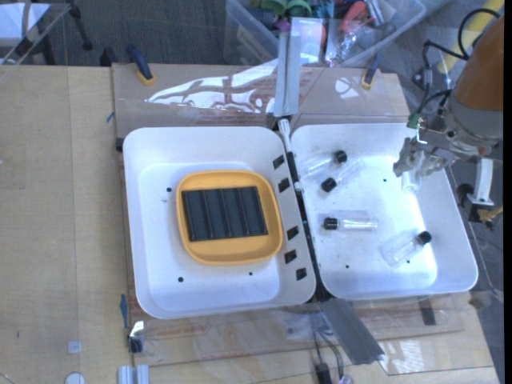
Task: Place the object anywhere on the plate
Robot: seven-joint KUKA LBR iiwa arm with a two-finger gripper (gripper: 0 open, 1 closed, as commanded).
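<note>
A yellow plate [230,216] with a dark ridged insert lies in the left bin [152,238]. Several clear vials with black caps lie in the right bin [448,270]: one [324,163] near the divider at the back, one [338,178] just in front of it, one [352,224] in the middle, one [402,247] at the front right. My gripper [418,165] hangs over the right bin's back right part, well to the right of the plate. A pale clear shape [410,182] sits right under it; whether it is a vial is unclear.
A raised divider [293,206] with black clips separates the two bins. A clear tub of colourful items [328,6] stands behind the bins. Cables [444,62] trail near the arm at the right.
</note>
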